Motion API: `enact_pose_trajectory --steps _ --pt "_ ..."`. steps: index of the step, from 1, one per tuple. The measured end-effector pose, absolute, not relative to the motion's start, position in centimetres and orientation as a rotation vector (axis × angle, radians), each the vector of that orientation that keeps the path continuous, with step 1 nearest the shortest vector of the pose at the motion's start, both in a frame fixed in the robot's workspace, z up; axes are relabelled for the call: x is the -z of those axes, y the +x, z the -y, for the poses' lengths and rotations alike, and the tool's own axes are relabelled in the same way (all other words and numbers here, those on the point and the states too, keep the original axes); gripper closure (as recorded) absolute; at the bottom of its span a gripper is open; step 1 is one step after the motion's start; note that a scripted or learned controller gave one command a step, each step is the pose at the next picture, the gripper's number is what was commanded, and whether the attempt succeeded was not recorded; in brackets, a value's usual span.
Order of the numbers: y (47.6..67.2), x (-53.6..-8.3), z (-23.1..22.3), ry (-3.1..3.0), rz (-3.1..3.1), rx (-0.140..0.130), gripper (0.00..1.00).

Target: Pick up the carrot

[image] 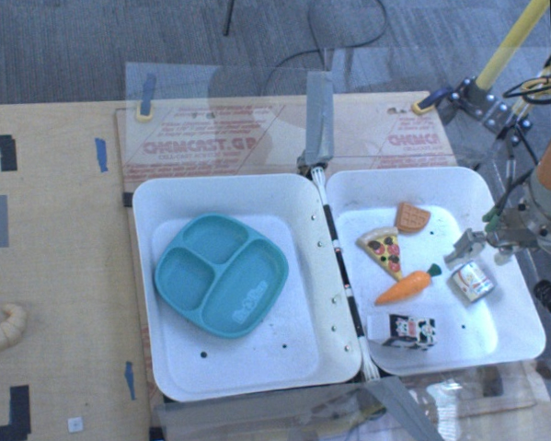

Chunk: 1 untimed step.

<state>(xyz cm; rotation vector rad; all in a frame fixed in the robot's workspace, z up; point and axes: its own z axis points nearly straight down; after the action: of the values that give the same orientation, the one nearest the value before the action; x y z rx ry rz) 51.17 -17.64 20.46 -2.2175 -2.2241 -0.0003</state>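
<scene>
The orange carrot (404, 287) with a green top lies on its side in the middle of the right bin (516, 327), its top pointing right. My gripper (477, 241) hangs over the right side of that bin, to the right of the carrot and a little farther back. It is apart from the carrot, and nothing of the carrot is in it. A small silver can (472, 281) lies just below the gripper, right of the carrot's top.
A pizza slice (381, 252) and a brown cracker (411, 217) lie behind the carrot. A black-and-white box (412, 329) sits in front of it. The left bin (172, 359) holds a teal divided plate (221, 275). A croissant (5, 328) lies on the bench at far left.
</scene>
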Motion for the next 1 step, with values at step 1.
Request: enact_pose_trajectory --steps 1 --pt "53.16 -9.81 15.97 -2.167 2.278 0.002 0.00"
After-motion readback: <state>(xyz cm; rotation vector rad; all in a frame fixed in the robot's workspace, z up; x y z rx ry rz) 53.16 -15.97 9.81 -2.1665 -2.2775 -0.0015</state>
